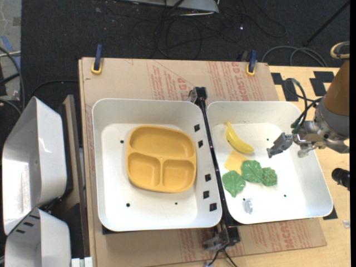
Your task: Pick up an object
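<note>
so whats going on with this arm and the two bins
A grey robot arm with an orange band reaches in from the right, its gripper over the right white bin. That bin holds a yellow toy banana, a flat yellow wedge, green leafy toy pieces and a small clear object. The gripper sits to the right of the banana with nothing visibly between its fingers. The left white bin holds a yellow divided plastic tray, untouched.

Grey metal arm, broad orange band above wrist; dark grey two-finger gripper; black cable alongside.
</note>
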You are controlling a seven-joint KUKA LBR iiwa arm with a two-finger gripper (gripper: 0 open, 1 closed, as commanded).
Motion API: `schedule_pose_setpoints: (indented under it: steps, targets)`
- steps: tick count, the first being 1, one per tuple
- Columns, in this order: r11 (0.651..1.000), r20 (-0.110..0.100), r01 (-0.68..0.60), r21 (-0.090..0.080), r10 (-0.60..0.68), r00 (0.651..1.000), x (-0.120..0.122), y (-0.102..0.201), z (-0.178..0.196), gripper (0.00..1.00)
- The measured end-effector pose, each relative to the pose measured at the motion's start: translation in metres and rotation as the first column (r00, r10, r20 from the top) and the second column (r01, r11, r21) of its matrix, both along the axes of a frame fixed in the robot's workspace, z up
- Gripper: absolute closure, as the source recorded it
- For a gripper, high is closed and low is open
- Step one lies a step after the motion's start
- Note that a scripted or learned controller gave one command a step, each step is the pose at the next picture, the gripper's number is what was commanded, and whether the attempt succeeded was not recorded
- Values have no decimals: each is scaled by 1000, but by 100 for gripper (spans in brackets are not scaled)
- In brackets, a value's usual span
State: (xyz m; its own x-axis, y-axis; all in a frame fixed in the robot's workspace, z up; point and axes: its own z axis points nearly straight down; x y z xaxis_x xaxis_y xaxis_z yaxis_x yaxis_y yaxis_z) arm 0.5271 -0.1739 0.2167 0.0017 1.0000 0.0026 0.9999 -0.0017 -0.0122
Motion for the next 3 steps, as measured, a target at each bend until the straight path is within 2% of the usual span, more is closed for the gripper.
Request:
schedule_pose_setpoints:
  steps: [1,2,3]
  targets:
    - [1000,12,-3,-2,3,1000,3,0,6,0]
    - [1000,6,0,-1,0,1000,-6,1,-54,0]
    - [1000,8,0,-1,0,1000,-6,-1,-98,0]
